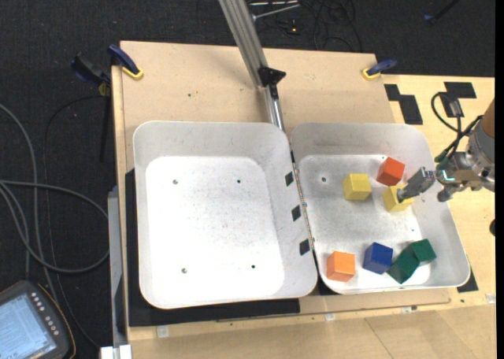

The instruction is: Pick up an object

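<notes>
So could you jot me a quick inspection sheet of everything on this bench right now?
Surface: wooden bench bearing two white bins; left bin, right bin.
Job's things: in the right bin, two yellow blocks, red block, orange block, blue block, two green blocks.
Clutter: nothing seen.
Grippers: gripper at the right-hand yellow block; grip unclear.
Cables: black cords on the floor.
Surroundings: clamps, metal pole, screen.

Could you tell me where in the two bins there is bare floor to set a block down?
The left bin offers bare floor from wall to wall. In the right bin, the patch between the shared divider and the yellow cube is bare. It is crowded toward the gripper beside the red cube, and along the near wall: orange cube, blue cube, green blocks.
</notes>
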You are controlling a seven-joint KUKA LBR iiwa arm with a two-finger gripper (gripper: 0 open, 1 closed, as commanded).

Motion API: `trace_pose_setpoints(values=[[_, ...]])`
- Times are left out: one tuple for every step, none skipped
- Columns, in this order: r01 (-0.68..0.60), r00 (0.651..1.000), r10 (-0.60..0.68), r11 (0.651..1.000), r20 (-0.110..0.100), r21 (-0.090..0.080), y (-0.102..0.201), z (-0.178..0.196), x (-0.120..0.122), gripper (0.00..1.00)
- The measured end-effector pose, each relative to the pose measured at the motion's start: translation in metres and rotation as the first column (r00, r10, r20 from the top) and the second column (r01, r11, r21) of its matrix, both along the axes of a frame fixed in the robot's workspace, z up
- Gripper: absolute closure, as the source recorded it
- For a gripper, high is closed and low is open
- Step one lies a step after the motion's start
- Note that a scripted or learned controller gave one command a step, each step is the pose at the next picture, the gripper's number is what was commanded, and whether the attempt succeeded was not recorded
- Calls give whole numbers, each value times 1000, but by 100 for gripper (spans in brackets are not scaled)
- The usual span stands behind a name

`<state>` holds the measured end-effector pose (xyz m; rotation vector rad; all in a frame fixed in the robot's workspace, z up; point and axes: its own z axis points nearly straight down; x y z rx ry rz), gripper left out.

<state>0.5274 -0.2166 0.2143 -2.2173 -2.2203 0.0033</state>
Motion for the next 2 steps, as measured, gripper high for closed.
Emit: trace_pose_setpoints(values=[[0,1000,0,1000,4,-1,0,2,1,0],[2,1000,-2,1000,0,-1,-6,-47,7,0]])
